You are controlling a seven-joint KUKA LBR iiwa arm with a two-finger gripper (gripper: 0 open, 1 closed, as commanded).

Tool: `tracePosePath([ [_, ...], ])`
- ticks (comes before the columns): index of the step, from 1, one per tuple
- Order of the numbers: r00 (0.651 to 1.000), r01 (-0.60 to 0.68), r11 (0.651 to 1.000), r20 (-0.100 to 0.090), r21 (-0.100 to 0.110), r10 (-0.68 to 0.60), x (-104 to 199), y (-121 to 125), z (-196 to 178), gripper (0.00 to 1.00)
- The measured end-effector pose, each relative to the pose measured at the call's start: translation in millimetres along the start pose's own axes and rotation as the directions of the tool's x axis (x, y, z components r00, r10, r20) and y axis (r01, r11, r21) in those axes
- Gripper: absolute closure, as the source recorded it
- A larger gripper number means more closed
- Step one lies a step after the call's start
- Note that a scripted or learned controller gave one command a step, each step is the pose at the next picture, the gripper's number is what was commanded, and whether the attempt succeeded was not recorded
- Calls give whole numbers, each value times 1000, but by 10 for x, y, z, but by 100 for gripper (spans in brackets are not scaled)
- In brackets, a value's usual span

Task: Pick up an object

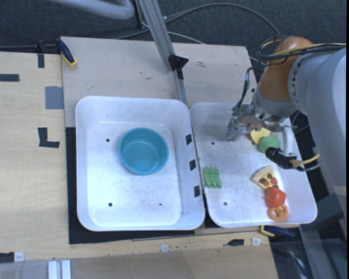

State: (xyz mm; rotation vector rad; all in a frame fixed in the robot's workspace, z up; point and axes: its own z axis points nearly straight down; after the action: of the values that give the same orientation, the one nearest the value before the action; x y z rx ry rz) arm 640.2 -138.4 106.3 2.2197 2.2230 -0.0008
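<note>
Over the right bin (pixel 221 211) the gripper (pixel 237 130) hangs low near the far wall, beside a yellow piece (pixel 259 135) and a green round piece (pixel 268 143) that lie close together under the wrist; whether its fingers are apart or together I cannot tell, and nothing shows between them. Any object will serve the task, and the nearest candidates are those two. A green ridged toy (pixel 212 177) lies alone mid-floor with open room all round, the easiest approach; a pizza slice toy (pixel 264 178), tomato (pixel 276 197) and pretzel (pixel 278 213) crowd the near right rim. A blue bowl (pixel 143 150) sits centred in the left bin (pixel 93 214).
</note>
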Motion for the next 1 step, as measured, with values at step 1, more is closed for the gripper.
tracePosePath([
  [1,1000,-1,1000,0,-3,1,34,-4,-425,100],
])
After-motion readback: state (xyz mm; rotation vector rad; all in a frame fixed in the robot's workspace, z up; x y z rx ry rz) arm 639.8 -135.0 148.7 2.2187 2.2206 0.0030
